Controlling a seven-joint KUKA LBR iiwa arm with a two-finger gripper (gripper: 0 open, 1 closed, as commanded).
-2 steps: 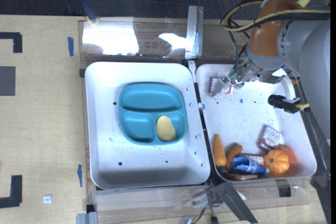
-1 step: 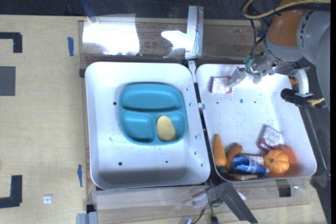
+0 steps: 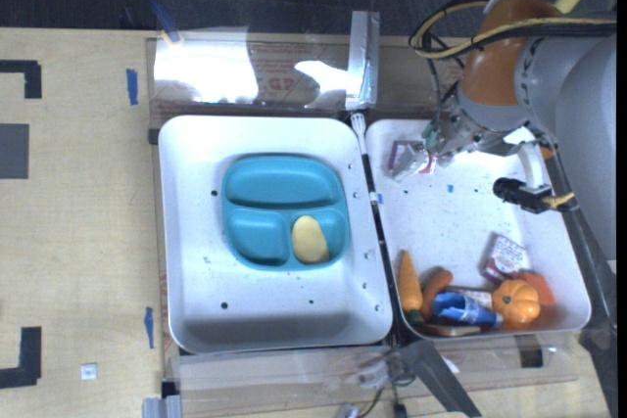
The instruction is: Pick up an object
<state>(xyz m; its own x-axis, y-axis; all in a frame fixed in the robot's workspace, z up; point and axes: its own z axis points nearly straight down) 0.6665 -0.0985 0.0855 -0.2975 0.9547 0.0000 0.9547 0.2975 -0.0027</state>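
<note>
While the gripper sits at the right bin's 11 o'clock corner, finger state unreadable.

- counter: pale wood grain, matt, with black tape marks.
- left bin: white plastic, smooth, soft sheen, a few dark specks.
- right bin: the same white plastic, speckled.
- tray: teal plastic, smooth, satin.
- lemon: yellow, matt, looks plastic.
- clear sheet behind the bins: glossy, strong glare.
- arm: grey painted metal, smooth; orange band glossy.
- pincer: bare metal look.
- packet: shiny printed wrapper.
- pumpkin: orange, glossy plastic.
</note>
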